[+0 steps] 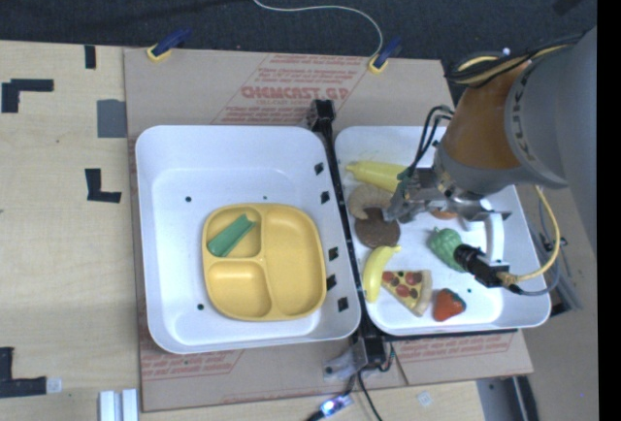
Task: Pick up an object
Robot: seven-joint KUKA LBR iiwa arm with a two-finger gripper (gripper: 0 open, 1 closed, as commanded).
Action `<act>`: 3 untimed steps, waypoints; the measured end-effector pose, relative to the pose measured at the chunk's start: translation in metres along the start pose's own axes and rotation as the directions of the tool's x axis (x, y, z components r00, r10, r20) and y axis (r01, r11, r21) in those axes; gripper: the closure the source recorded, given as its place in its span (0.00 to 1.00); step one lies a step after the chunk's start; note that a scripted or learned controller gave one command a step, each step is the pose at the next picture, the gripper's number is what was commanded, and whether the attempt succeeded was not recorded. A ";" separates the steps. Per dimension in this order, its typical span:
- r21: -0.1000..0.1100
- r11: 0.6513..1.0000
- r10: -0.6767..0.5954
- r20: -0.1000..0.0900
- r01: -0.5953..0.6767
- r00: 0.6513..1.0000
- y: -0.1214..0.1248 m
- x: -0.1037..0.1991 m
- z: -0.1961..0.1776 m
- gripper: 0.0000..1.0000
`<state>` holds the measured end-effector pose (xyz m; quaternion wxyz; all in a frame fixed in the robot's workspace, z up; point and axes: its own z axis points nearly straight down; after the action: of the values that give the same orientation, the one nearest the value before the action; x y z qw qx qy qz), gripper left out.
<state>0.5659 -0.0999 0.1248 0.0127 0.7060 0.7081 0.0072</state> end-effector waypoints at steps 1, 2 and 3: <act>0.027 1.000 0.002 -0.007 -0.002 1.000 -0.002 -0.005 -0.044 1.00; 0.024 1.000 0.001 -0.007 -0.001 1.000 0.000 -0.005 -0.097 1.00; 0.030 1.000 -0.003 -0.010 0.003 1.000 -0.024 0.044 -0.109 1.00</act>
<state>0.5389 -0.0555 0.2325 -0.0015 0.7049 0.7093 0.0000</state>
